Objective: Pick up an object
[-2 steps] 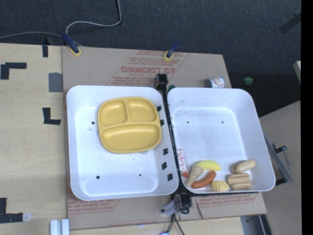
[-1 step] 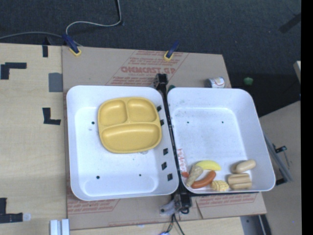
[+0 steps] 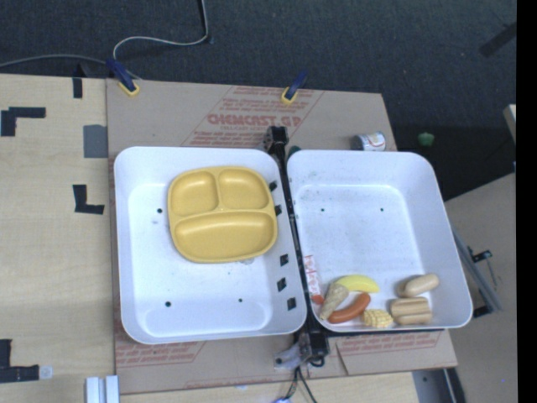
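Note:
Several toy foods lie along the near edge of the right bin [image 3: 369,200]: a yellow banana [image 3: 359,284], a red sausage [image 3: 349,308], a beige piece [image 3: 333,297], a corn cob [image 3: 377,317] and two tan bread rolls [image 3: 417,285] [image 3: 411,310]. In the left bin [image 3: 143,250] sits a yellow divided plate [image 3: 223,213] with three compartments, nothing on it.
Both bins rest on a cardboard sheet [image 3: 243,116] held by two yellow-blue clamps [image 3: 124,81] [image 3: 294,91]. A black divider strip [image 3: 285,225] runs between the bins. A small silver object [image 3: 370,142] lies behind the right bin. A cable [image 3: 168,40] loops at the back.

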Robot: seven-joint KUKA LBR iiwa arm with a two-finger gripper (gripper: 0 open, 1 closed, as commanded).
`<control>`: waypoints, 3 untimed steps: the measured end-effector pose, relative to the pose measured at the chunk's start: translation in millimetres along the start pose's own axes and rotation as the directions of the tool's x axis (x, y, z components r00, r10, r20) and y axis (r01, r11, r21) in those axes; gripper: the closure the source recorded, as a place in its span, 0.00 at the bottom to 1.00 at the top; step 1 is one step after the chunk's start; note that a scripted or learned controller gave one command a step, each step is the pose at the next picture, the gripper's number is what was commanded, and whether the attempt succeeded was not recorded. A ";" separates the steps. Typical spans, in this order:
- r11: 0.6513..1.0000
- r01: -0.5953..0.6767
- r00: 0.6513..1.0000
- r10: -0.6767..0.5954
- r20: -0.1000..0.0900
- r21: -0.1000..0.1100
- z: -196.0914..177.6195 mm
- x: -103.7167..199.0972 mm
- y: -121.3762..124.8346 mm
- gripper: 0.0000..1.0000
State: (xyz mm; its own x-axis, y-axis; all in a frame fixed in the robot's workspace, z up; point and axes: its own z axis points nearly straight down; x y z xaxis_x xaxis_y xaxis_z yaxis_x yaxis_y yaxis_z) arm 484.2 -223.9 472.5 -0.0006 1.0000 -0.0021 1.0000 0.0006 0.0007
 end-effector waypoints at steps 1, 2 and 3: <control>1.000 0.000 1.000 0.000 0.000 0.000 -11.7 0.0 -0.1 1.00; 1.000 0.000 1.000 0.000 0.000 0.001 40.1 0.2 -0.1 1.00; 1.000 0.000 1.000 0.000 0.000 0.000 43.3 0.1 0.1 1.00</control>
State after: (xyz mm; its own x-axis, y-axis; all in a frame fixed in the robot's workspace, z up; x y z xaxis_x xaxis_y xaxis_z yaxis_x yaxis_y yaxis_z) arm 484.3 -223.9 429.2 -0.0006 1.0000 -0.0025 1.0000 0.0006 0.0006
